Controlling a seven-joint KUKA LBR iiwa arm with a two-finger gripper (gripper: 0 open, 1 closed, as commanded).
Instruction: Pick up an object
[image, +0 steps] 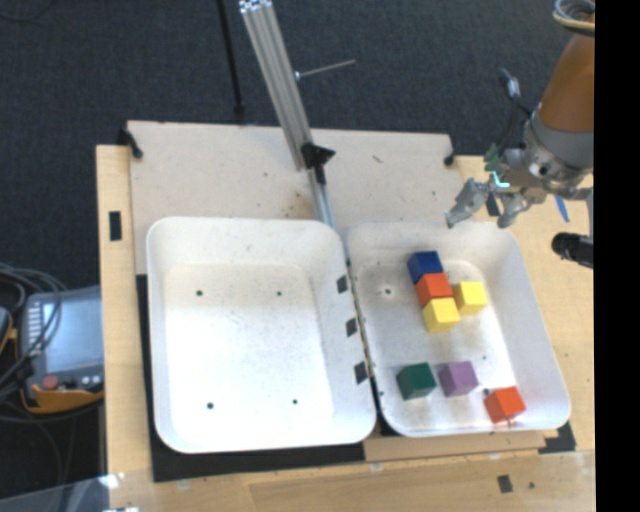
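The right bin (530, 300) holds several small cubes. A blue cube (425, 265), an orange cube (433, 289) and two yellow cubes (441, 314) (471, 296) cluster near its middle. Along the front lie a green cube (416, 380), a purple cube (458, 377) and another orange cube (504, 403). My gripper (484, 208) hangs over the bin's far edge, above and behind the cluster, fingers spread open with nothing between them.
The left bin (160, 300) sits beside the right one. A slanted metal pole (285, 95) rises from behind the bins' shared edge. A grey control box (62, 335) with cables lies off the bench at the left.
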